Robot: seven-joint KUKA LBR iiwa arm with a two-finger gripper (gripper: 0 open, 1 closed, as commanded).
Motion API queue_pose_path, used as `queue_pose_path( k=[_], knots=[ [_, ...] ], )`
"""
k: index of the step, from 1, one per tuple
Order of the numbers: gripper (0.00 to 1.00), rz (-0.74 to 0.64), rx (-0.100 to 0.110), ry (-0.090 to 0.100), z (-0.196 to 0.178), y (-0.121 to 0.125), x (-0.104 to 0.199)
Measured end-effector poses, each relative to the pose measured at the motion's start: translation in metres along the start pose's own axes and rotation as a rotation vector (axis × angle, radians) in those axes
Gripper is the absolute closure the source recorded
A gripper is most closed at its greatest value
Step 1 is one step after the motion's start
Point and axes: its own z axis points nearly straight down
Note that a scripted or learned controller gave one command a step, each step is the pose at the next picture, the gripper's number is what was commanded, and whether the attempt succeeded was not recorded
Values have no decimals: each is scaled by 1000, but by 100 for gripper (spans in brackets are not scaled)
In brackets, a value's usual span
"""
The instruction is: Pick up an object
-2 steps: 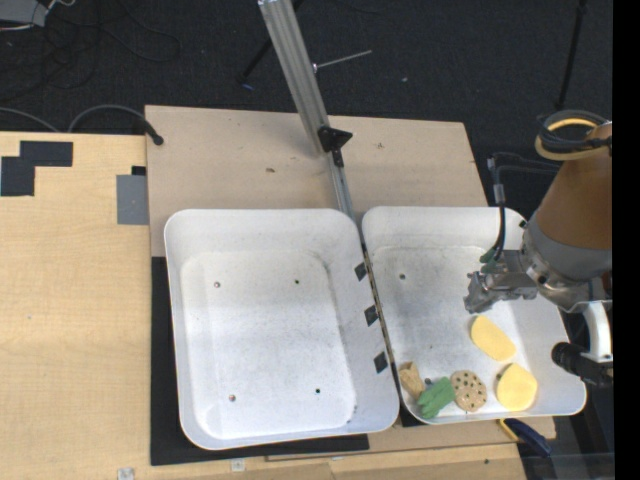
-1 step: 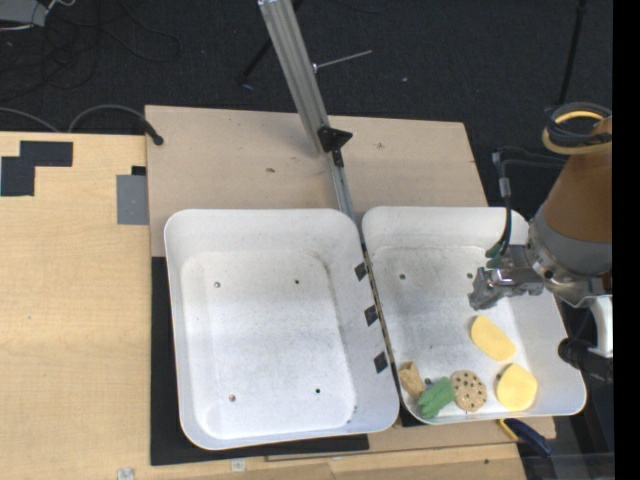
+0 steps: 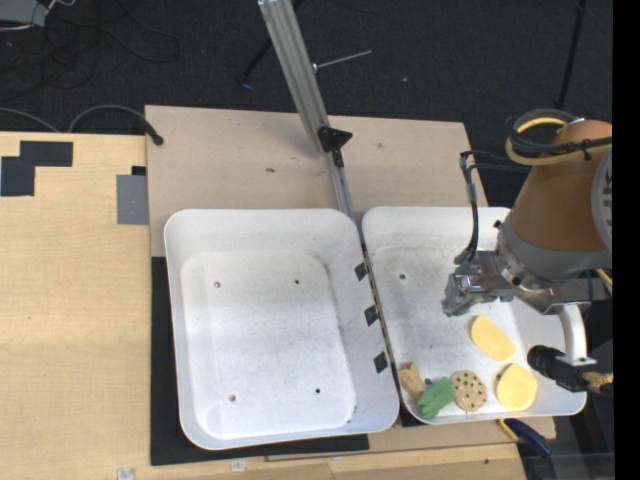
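Observation:
Along the near side of the right bin point(image 3: 420, 230) lie a green piece point(image 3: 436, 398), a small tan piece point(image 3: 410, 377), a brown speckled cookie-like disc point(image 3: 467, 390) and two yellow oval pieces point(image 3: 492, 338) point(image 3: 517, 386). My gripper point(image 3: 462, 296) hangs low over the bin's right half, just left of and above the upper yellow piece. Nothing shows between its tips. The orange-banded wrist point(image 3: 560, 203) covers the bin's right rim.
The left bin point(image 3: 190, 238) sits beside the right one, with a row of black clips point(image 3: 370, 313) along the shared edge. A slanted metal rail point(image 3: 300, 78) rises behind the bins. Cables hang by the wrist.

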Motion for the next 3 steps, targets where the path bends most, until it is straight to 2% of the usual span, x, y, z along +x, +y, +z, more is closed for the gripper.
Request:
queue_pose_path(
  k=[2, 3],
  knots=[
    [100, -2, 1, 1, 13, -9, 112],
    [100, -2, -1, -1, 2, -12, 173]
  ],
)
